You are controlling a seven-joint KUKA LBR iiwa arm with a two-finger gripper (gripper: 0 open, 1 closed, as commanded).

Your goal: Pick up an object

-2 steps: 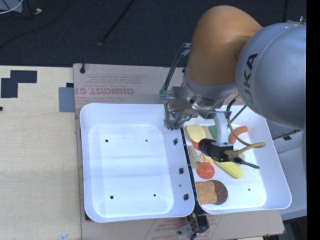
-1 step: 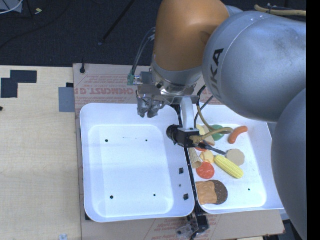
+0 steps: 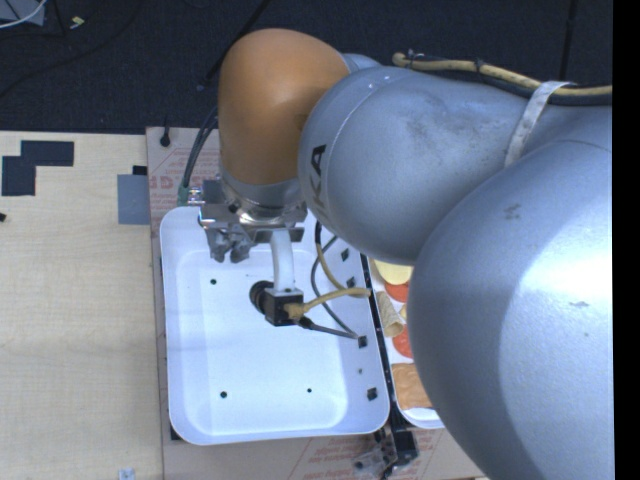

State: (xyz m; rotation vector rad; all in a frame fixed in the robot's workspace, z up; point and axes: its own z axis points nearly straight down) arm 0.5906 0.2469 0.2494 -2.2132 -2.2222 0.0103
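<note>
**Q:** Where are your jaws right now?

**A:** They hang below my wrist, over the far part of the left bin [image 3: 190, 368], above its bare white floor. From this slanted view I cannot tell whether they are released or clenched, and I see nothing between them. Just to the near side of them, a small black block [image 3: 277, 303] trailing a tan cable [image 3: 335, 295] hangs off my wrist.

**Q:** And the thing you are meant to pick up?

**A:** The only candidates I can see are in the right bin [image 3: 425, 420]. There is a red piece [image 3: 398, 291], a pale yellow piece [image 3: 396, 272] just beyond it, and a tan piece [image 3: 410, 383] nearer the front. My own grey arm covers most of that bin, so I can't tell their shapes.

**Q:** So how would you do this step well?

**A:** I would judge the grasp has not begun. I should cross to the right, over the rim between the bins, staying high enough that the block and cable do not catch on it. Then I would choose a piece lying apart from the others, centre the jaws over it, and come straight down. I would not count it as held until it shows between the jaws.

**Q:** What lies around the bins?

**A:** A pale wooden counter [image 3: 70, 318] runs off to the left. My orange band [image 3: 270, 98] sits above the wrist.
</note>
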